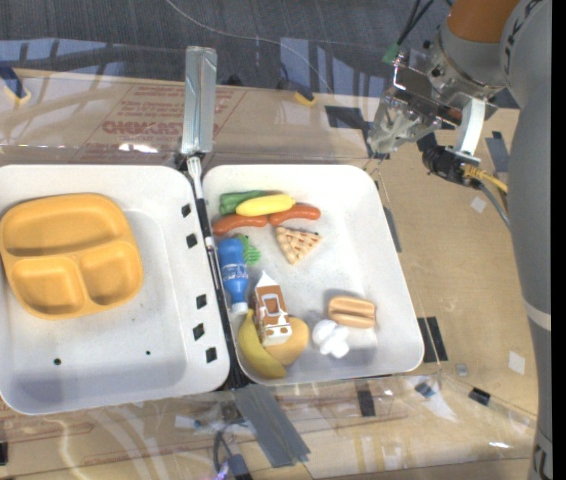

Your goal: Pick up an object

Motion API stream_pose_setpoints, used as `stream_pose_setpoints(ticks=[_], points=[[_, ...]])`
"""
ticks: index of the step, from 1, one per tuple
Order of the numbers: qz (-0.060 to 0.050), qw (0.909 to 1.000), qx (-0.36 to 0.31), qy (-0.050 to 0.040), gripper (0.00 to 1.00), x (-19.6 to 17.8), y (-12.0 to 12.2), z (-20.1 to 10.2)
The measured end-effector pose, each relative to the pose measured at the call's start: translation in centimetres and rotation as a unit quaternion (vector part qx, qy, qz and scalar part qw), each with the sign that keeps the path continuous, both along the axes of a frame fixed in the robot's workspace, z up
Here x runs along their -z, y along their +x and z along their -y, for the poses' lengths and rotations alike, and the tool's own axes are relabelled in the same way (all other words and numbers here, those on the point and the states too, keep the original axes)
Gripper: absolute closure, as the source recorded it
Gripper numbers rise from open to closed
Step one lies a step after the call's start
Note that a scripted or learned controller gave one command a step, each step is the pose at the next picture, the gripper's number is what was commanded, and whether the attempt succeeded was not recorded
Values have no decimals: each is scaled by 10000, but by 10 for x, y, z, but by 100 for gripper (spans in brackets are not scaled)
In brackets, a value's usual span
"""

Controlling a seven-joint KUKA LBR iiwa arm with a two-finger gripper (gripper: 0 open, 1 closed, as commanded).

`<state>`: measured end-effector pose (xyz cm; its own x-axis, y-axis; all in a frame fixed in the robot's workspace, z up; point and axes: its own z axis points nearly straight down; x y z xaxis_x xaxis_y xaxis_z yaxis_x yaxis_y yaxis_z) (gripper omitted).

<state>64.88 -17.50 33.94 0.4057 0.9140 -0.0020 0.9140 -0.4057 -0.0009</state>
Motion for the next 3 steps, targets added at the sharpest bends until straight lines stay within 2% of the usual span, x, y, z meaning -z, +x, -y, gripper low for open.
stream_pose_setpoints(ticks=[1,2,3], points=[[-66,9986,524,23,100,127,-39,-98],[22,9941,1085,9,100,40,-73,-66],[-45,9944,1056,9,100,121,-153,-60]])
